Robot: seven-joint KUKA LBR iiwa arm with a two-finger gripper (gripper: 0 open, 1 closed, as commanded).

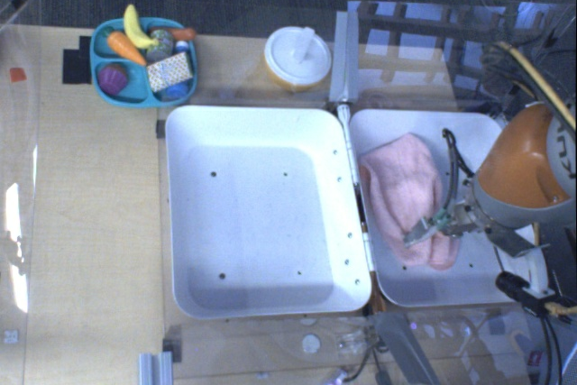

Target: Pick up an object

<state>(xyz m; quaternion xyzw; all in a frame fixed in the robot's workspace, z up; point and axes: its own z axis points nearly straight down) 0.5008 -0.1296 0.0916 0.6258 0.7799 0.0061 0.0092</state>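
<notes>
A pink cloth (403, 194) lies crumpled in the right white bin (478, 135), stretching from its upper left toward its lower middle. My gripper (429, 228) comes in from the right, below the orange band (523, 167) of the arm. It is low over the cloth's lower right part, touching or nearly touching the fabric. The left white bin (257, 284) sits beside it.
A blue divided tray (142, 59) with toy food sits at the back left of the bench. A white lidded cup (297, 57) stands behind the left bin. Cables and a metal frame (433, 32) lie behind the right bin.
</notes>
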